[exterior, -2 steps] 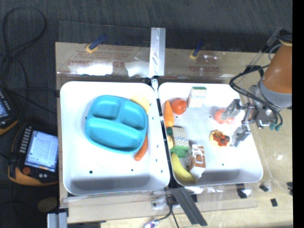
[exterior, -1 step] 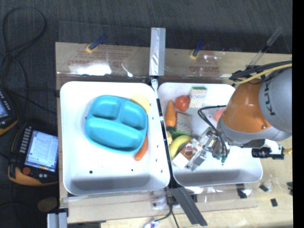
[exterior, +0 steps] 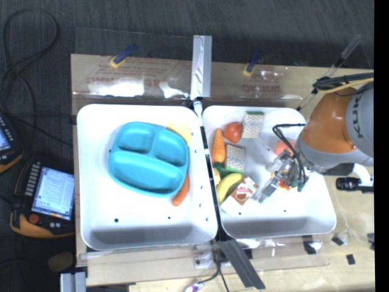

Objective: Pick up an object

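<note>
Step in hand: we judge this the reach, with the gripper (exterior: pixel 271 186) low inside the right bin (exterior: pixel 316 221) and nothing lifted yet.
Fingers: we cannot tell whether they are parted or closed; the tip is too small and cluttered, and we see no object between them.
Nearest object: a small red-and-white packet (exterior: pixel 244 193) lies just beside the fingers, toward the left bin (exterior: pixel 97 224).
Others: a yellow-green banana (exterior: pixel 227 185) sits just beyond the packet; an orange carrot (exterior: pixel 218 146) and a red tomato (exterior: pixel 232 132) lie further off.
Next move: we think it calls for settling over the packet, then closing and lifting straight up.
</note>
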You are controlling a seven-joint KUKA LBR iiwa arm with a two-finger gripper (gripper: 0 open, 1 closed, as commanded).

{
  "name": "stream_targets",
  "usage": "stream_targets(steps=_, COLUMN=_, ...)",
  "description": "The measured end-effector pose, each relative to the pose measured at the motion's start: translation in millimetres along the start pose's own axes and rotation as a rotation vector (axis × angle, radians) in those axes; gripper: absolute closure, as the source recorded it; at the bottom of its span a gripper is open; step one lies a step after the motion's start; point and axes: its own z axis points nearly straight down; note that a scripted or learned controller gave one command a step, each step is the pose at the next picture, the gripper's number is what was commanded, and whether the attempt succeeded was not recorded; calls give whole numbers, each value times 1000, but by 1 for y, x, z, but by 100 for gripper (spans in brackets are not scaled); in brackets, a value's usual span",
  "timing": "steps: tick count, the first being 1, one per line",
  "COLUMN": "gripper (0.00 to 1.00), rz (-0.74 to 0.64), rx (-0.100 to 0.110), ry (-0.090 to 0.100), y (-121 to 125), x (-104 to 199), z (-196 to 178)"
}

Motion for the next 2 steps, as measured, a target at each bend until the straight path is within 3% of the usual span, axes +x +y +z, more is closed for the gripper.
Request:
stream_targets(steps=1, gripper=0, rz=-267, rx=7, ry=11, y=-22, x=-19, z=-108)
stream_targets(steps=2, gripper=0, rz=-74, rx=6, ry=1, y=32, x=9, z=0)
